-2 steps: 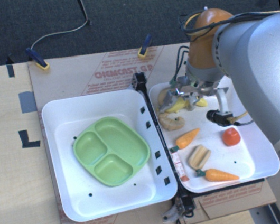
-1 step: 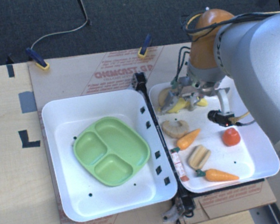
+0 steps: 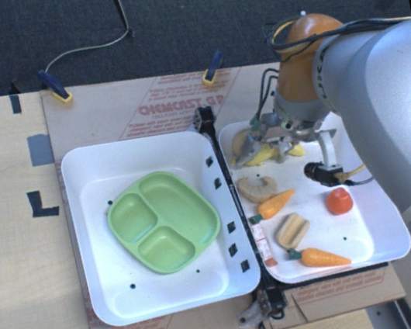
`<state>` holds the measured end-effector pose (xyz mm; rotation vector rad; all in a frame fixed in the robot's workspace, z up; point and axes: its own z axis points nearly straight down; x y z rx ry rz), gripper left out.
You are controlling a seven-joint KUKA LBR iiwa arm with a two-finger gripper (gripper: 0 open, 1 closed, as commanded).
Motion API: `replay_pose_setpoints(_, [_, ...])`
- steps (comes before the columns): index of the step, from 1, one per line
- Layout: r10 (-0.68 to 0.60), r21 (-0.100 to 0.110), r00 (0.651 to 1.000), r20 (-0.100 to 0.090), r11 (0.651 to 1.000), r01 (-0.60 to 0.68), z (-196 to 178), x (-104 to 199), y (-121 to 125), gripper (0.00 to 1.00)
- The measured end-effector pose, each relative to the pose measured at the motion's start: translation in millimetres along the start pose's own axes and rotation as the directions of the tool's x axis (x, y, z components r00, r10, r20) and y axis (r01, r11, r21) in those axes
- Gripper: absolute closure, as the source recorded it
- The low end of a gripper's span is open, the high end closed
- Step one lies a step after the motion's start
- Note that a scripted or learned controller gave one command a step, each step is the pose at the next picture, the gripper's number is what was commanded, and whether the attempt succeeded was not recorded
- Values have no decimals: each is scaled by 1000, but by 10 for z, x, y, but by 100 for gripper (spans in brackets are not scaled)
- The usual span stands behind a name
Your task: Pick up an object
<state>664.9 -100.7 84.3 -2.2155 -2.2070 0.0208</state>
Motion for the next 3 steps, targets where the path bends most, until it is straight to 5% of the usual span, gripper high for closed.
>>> replay_pose_setpoints(3, [1,-1,1000,3,1000,-1,2,18,-1,0])
